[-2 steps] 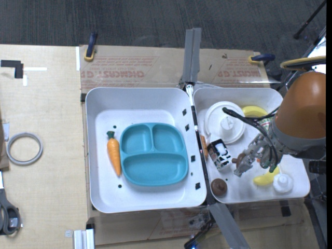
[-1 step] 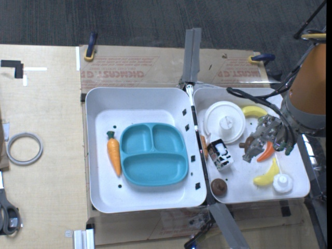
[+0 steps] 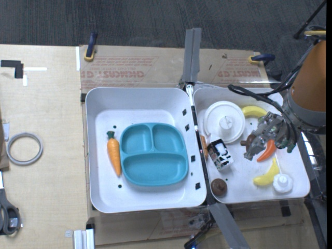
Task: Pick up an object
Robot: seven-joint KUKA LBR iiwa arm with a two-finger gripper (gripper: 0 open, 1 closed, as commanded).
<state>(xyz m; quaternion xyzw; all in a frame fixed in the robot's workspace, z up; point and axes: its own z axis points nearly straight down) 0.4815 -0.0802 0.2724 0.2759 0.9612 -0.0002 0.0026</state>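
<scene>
Brown round ball (image 3: 219, 187) lies at six o'clock in the right white bin (image 3: 298, 191). My gripper (image 3: 258, 144) hovers at three o'clock over the orange-red toy pepper (image 3: 267, 150); finger opening indiscernible. Pepper probably light, smooth, slippery: grasp mid-body.

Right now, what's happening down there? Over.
Tool low in right white bin, over orange-red pepper. Grip unconfirmed. Yellow bananas and white round lid crowd it.

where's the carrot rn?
Camera view: the carrot lies in the left bin, on its floor just left of the blue divided plate.
</scene>
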